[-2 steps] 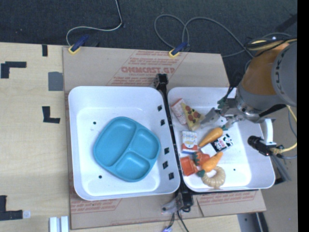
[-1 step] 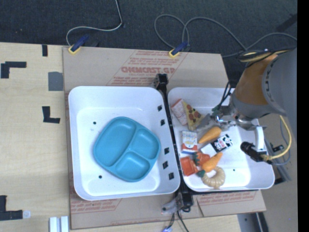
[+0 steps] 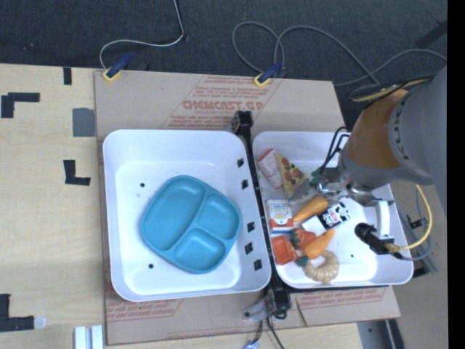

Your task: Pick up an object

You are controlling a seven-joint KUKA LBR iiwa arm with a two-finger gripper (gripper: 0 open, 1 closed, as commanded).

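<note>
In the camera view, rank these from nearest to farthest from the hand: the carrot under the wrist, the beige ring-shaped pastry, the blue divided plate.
Measured from the hand in the right bin:
1. Carrot, just left of the hand.
2. Ring-shaped pastry, at the right bin's front edge, below the hand.
3. Blue divided plate, across the divider in the left bin.

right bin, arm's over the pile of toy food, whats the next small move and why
Probably a short descent straight down onto the carrot. The gripper sits low over the right bin, right beside the carrot's upper end, and nothing shows between its fingers. The carrot lies on top of the pile, less crowded than the bagel near the bin's front.
</note>
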